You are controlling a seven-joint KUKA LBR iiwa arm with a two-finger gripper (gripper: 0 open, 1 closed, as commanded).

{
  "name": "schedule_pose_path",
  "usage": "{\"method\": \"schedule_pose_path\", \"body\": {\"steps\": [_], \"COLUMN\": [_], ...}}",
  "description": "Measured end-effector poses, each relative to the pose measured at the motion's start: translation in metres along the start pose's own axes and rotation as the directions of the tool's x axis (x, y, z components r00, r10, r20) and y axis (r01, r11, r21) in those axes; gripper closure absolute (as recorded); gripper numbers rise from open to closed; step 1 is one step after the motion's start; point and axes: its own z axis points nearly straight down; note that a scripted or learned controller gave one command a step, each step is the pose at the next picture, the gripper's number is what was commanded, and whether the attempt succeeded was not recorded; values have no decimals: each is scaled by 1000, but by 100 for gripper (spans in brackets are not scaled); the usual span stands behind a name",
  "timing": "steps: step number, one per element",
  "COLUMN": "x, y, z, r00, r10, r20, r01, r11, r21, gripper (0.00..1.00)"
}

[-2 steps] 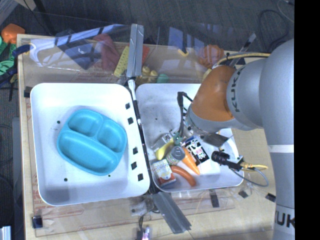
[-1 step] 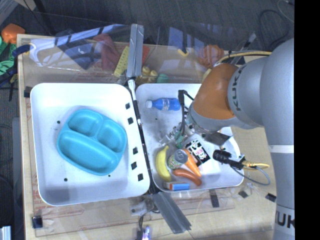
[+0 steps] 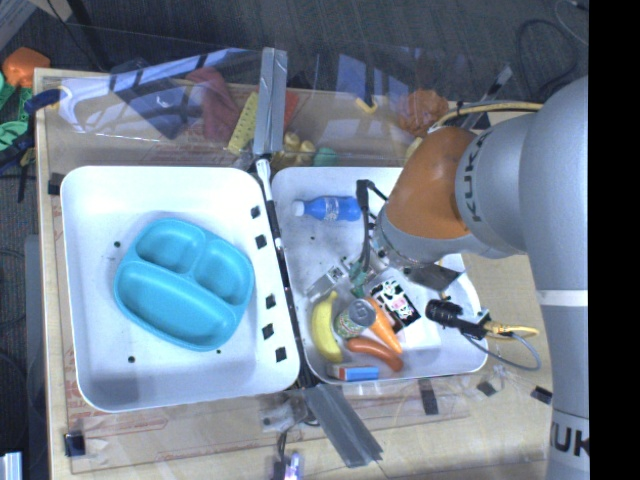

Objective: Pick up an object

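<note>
Left white plastic bin (image 3: 90,368) holds 1 light-blue divided plastic tray (image 3: 185,280), 3 compartments, lying flat near the middle. Nothing else in that bin.

Right white plastic bin (image 3: 320,183) holds the clutter: clear plastic water bottle with a blue label (image 3: 328,208) lying on its side near the far wall, well apart from the rest. Near the front: yellow banana (image 3: 325,328), a round silver-topped can (image 3: 354,319) just beside it, an orange carrot-shaped toy (image 3: 377,346) touching the can's right side, a small blue-and-red flat bar (image 3: 356,373) against the front wall, a black-and-white patterned small box (image 3: 394,303) to the right.

Grey arm with orange wrist band (image 3: 440,183) reaches down from the right over that bin. End effector (image 3: 352,273) sits low, just above the can and banana cluster; whether it is spread or closed, cannot tell; nothing visibly gripped.

Step, as judged: descent/approach onto the pile, grasp not confirmed. Likely targets are the can or banana right under the tool. Next move calls for closing on 1 item cleanly, then a straight lift; items touch, so a neighbour may get dragged or the grip may slip.

Writing: "KU" partly readable on the arm's lower body (image 3: 568,438). Bottle label and box print too small to read.
</note>
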Motion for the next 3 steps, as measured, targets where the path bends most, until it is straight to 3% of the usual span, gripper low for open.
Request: {"method": "schedule_pose_path", "body": {"steps": [1,2,3], "x": [0,0,0], "y": [1,1,2], "z": [-7,-7,-14], "r00": [1000,1000,1000], "r10": [-5,-5,-9], "r20": [-2,-2,-3], "r01": [5,5,9], "r11": [1000,1000,1000], "r21": [2,2,4], "gripper": [100,0,100]}}
